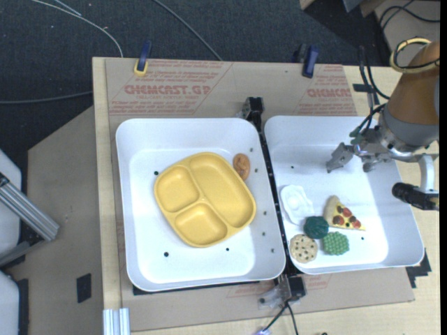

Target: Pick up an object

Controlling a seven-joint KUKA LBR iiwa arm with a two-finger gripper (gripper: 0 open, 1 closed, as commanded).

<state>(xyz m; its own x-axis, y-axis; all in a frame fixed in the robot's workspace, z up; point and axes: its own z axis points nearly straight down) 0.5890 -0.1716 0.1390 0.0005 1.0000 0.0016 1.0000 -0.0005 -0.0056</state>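
Note:
My gripper hangs over the upper part of the right bin, its two fingers spread apart and open with nothing between them. Below it in the same bin lie a white fried-egg piece, a pizza slice, a dark green broccoli piece, a light green round piece and a chocolate-chip cookie. All of them sit well below and left of the fingers, apart from them.
The left bin holds a yellow divided plate and a small brown piece by the plate's upper right rim. A black divider runs between the bins. The arm's grey and orange wrist stands at the right.

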